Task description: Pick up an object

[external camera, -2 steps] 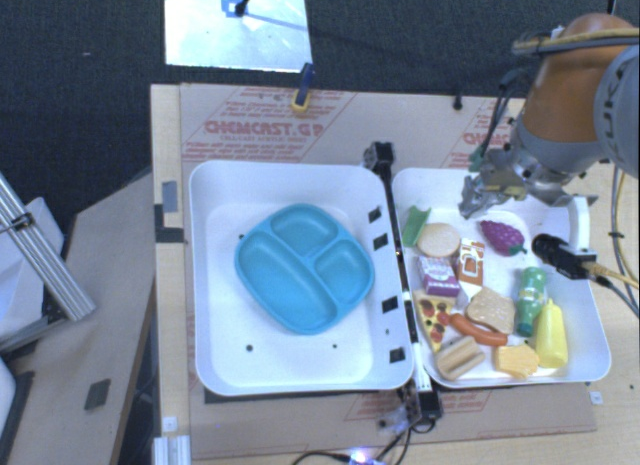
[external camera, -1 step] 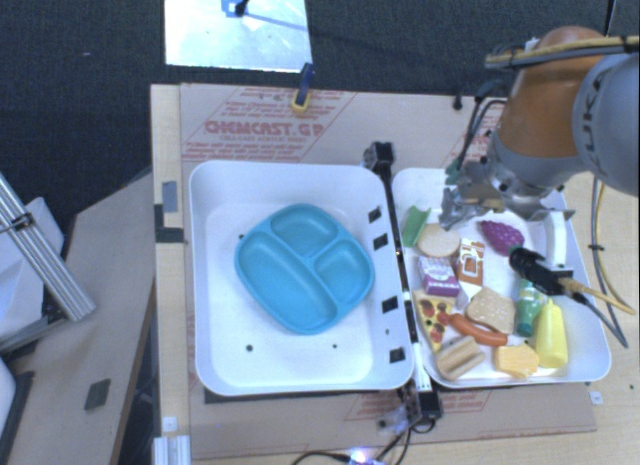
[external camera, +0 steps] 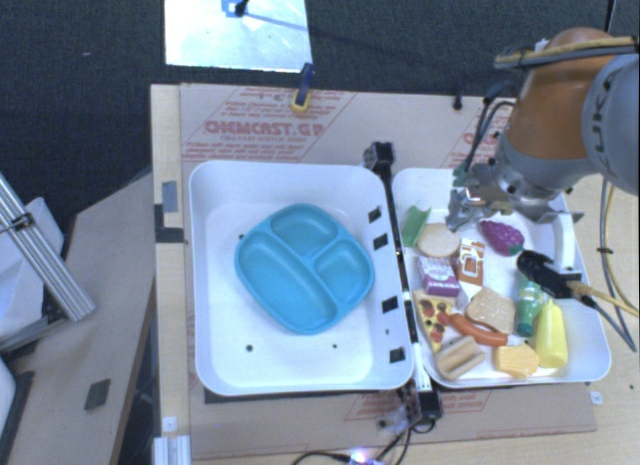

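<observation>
I see a blue tray (external camera: 303,267) in the left bin (external camera: 215,353); toy foods crowd the right bin (external camera: 590,358). My gripper (external camera: 462,210) hovers there, seemingly parted and holding nothing.

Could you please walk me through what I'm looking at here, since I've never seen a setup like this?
This is one picture from a camera fixed above a bench, looking down at a slant. The grey and orange machine at the right is a robot arm; its gripper hangs over the right bin. I cannot see anything held in it. That bin holds toy food: a purple grape bunch, a yellow bottle, a hot dog, a pizza slice and more. The left bin holds a blue divided plate. The arm is meant to pick up an object.
</observation>
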### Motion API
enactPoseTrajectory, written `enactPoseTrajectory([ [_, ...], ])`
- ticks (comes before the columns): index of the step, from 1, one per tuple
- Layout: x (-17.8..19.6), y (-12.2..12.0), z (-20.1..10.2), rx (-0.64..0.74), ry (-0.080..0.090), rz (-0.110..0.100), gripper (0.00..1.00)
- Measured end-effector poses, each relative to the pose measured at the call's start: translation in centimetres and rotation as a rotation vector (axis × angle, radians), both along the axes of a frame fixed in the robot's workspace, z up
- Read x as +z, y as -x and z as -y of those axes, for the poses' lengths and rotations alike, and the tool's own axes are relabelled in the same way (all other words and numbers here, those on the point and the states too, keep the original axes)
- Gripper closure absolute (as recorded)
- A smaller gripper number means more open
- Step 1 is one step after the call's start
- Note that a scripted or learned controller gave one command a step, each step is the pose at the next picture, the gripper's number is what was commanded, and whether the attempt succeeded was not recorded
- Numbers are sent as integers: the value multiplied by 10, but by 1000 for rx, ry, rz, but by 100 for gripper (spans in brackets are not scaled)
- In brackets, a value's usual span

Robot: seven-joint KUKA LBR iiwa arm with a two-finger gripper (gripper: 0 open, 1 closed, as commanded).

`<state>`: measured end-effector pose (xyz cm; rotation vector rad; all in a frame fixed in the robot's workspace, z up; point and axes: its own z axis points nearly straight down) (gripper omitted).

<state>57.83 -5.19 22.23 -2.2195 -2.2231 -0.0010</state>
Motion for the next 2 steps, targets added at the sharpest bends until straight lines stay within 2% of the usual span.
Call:
enactPoseTrajectory([
  [1,5,-12,-14,4,0,3,100],
  [2,12,-2,-6,0,0,1,100],
])
